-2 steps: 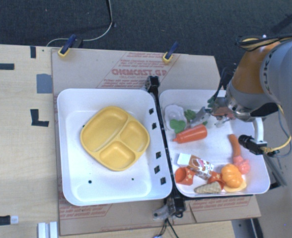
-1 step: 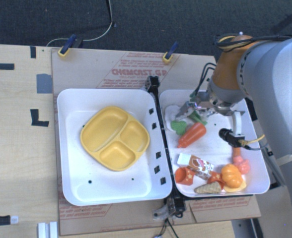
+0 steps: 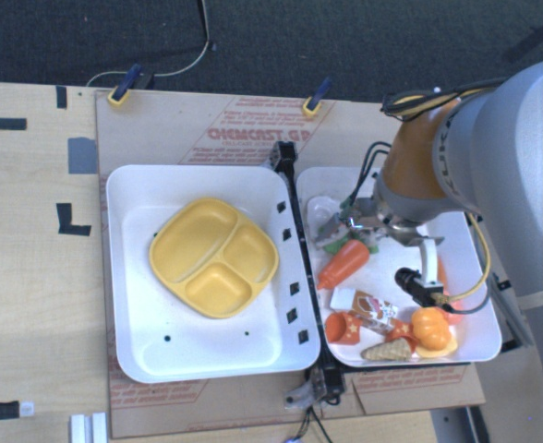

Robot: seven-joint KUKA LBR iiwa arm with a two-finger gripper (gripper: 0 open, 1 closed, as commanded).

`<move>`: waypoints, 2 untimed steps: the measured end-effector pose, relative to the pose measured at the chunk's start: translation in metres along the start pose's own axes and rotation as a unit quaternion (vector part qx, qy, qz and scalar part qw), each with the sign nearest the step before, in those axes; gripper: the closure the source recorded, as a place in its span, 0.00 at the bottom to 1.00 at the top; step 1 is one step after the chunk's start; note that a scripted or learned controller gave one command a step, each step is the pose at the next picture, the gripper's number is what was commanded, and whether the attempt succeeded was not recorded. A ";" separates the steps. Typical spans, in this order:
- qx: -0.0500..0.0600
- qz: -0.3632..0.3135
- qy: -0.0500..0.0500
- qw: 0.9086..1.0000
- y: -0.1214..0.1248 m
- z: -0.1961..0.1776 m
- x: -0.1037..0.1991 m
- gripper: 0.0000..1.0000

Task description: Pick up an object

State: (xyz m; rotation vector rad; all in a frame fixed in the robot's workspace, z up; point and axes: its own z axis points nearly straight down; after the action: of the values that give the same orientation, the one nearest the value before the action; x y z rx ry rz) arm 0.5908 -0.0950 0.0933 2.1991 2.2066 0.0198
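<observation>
Grey arm with orange band (image 3: 417, 155) comes in from the right and covers the upper right corner of the right shallow white bin (image 3: 479, 344). End effector (image 3: 350, 221) is low over that bin's upper left area, mostly hidden under the wrist and cables; can't tell how it stands, open or closed. Nothing visibly gripped.

Just beside the tip: a clear, glossy, crumpled plastic piece (image 3: 321, 212), outline hard to make out against the white. Below it, an orange plastic carrot with green top (image 3: 344, 260), lying tilted, green end toward the end effector, touching or nearly so, can't say which.

Lower in the same bin, crowded together: a white and red printed packet (image 3: 368, 308), a small red plastic piece (image 3: 342, 327), a tan waffle-textured cone (image 3: 387, 349), and a round orange plastic fruit (image 3: 431, 329). A black fitting with white bracket (image 3: 421, 279) partly hides the bin floor near the fruit.

Left shallow white bin (image 3: 128, 247) holds a yellow, smooth, rounded-square divided plastic tray (image 3: 213, 257), lying flat, turned at an angle.

Both bins sit on a brown printed cardboard sheet (image 3: 244, 127) on the light wood table (image 3: 31, 275).
</observation>
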 end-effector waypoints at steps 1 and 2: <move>0.001 0.000 0.001 1.000 -0.018 0.000 -0.010 0.00; 0.000 0.000 0.001 1.000 -0.027 0.000 -0.011 0.00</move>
State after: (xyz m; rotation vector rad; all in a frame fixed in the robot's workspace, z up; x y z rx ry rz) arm 0.5636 -0.1064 0.0929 2.1995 2.2079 0.0221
